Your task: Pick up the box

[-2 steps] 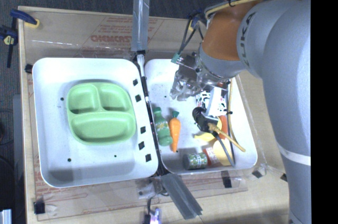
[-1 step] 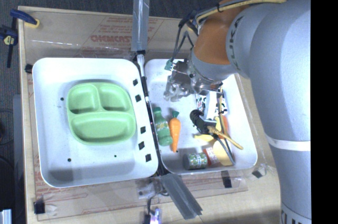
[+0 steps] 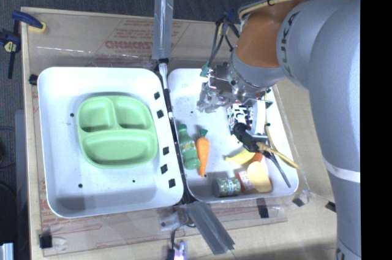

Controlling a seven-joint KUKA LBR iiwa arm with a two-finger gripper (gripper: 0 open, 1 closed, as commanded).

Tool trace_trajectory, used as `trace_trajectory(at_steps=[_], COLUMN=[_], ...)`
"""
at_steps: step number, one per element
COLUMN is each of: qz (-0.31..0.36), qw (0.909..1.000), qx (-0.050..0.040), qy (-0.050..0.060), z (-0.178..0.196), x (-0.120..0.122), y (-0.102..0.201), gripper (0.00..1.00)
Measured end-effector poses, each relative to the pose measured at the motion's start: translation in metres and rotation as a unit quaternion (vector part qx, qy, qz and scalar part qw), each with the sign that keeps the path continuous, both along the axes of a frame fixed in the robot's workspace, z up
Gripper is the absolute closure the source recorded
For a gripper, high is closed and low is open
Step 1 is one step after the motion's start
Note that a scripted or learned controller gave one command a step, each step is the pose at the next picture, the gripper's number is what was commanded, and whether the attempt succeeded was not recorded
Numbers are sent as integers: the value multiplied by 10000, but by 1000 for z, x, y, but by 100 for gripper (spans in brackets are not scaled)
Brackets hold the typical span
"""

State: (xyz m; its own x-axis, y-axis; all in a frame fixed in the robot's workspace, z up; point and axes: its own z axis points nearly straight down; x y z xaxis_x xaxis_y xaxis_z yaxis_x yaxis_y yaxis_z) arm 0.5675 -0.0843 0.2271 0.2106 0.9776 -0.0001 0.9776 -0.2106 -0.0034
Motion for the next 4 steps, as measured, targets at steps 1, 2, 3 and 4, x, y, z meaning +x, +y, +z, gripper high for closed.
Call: trace_trajectory(at_steps=[1, 2, 3, 4], qz=[-792, -759, -732, -99], qw=[9969, 9971, 9973, 10000], qx=[-7, -6, -6, 1], qy=[-2, 14, 27, -1], z=[13, -13, -4, -6], x=[-8, -61, -60, -91], y=[48, 33, 33, -65], gripper=[100, 100, 100, 100])
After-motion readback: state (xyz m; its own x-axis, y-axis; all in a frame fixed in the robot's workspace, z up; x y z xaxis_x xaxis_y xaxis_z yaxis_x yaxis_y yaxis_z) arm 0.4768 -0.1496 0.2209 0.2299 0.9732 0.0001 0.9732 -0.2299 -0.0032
